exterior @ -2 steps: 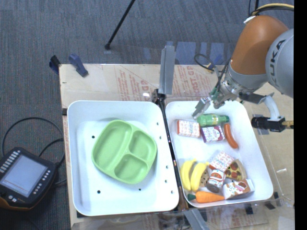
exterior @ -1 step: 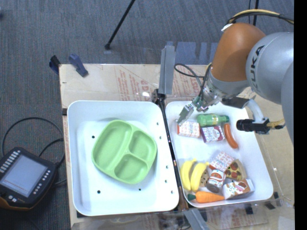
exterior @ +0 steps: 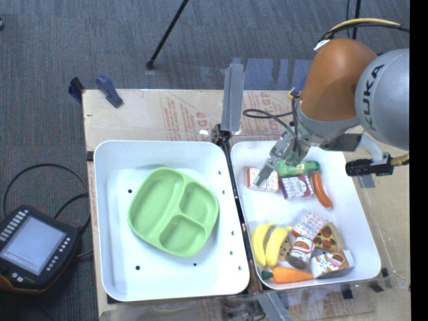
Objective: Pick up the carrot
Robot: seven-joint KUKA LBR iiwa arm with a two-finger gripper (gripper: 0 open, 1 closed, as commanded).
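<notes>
The carrot [exterior: 289,275], orange with a green stub at its left end, lies along the front edge of the right bin [exterior: 354,209]. My gripper [exterior: 279,164] hangs over the back of that bin, well behind the carrot, above a small carton [exterior: 262,179] and a green item [exterior: 297,168]. Its fingers look spread, with nothing seen between them.
The right bin also holds bananas [exterior: 269,244], a sausage [exterior: 322,189], a purple carton [exterior: 296,186], a pizza slice [exterior: 328,236] and several snack packs. A green divided plate [exterior: 174,210] sits in the left bin [exterior: 110,246]. A teach pendant [exterior: 33,246] lies on the floor at left.
</notes>
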